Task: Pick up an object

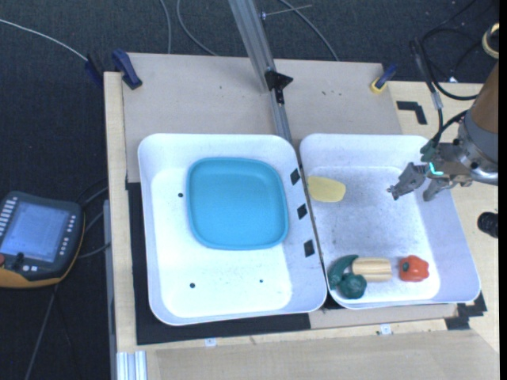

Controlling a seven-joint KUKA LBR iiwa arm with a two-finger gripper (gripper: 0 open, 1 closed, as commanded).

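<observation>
The right bin [444,236] holds a pale yellow flat piece [326,188] at its left side. Along its near edge lie a dark green lumpy toy [347,277], a tan cylinder [372,269] and a red pepper-like toy [413,268]. My gripper [413,185] hovers over the bin's upper right part, its two dark fingers spread apart with nothing between them. It is well clear of all the objects, above and to the right of the yellow piece.
The left bin [158,212] carries a blue square plate [238,203]. A metal pole [255,34] slants down to the gap between the bins. A teach pendant [36,236] lies off the bench at the left. Cables run across the dark floor.
</observation>
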